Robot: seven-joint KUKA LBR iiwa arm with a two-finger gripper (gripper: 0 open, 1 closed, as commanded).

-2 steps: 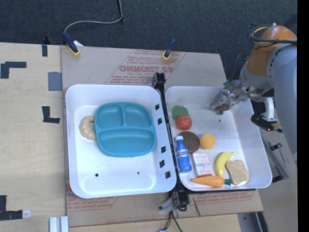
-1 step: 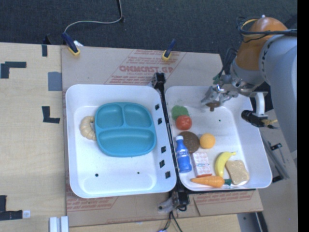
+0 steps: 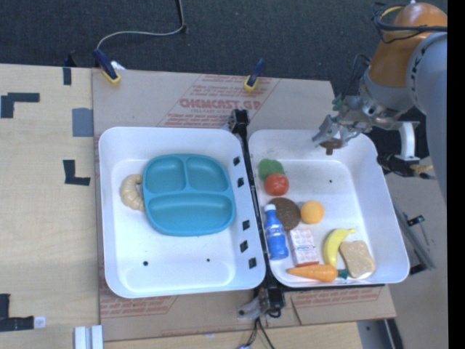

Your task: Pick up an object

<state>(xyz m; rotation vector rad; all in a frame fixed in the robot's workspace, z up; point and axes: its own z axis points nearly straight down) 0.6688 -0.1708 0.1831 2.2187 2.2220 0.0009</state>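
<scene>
Two white bins [image 3: 116, 195] on cardboard sheet [image 3: 211, 104]; yellow clamps [image 3: 109, 67] at rear edge; black cable [image 3: 145, 31] behind.

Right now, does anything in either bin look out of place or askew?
One thing: a tan, pastry-like item in the left bin sits wedged against the blue divided plate, partly tucked under its left rim. The right bin's food items lie loosely but unspilled.

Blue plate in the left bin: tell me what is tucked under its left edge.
A tan, curled object pokes out from beside the blue plate in the left bin. Whether it continues beneath the plate is hidden.
</scene>
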